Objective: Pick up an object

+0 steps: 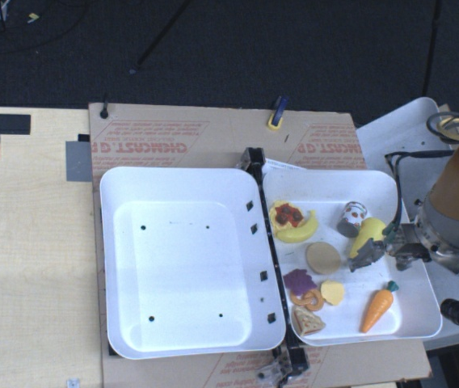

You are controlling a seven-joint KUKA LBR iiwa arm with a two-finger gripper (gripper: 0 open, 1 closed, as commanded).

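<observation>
Pick not yet achieved — I see the jaws (pixel 372 251) low in the right bin (pixel 411 314) near its right edge, beside a yellow toy (pixel 368 233). I cannot tell their state; every object lies in that bin.

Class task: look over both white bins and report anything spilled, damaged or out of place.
Nothing stands out. The toy foods, among them the carrot and banana, all lie inside the right bin, none spilled or visibly broken. The gripper is low over that bin's right side.
</observation>
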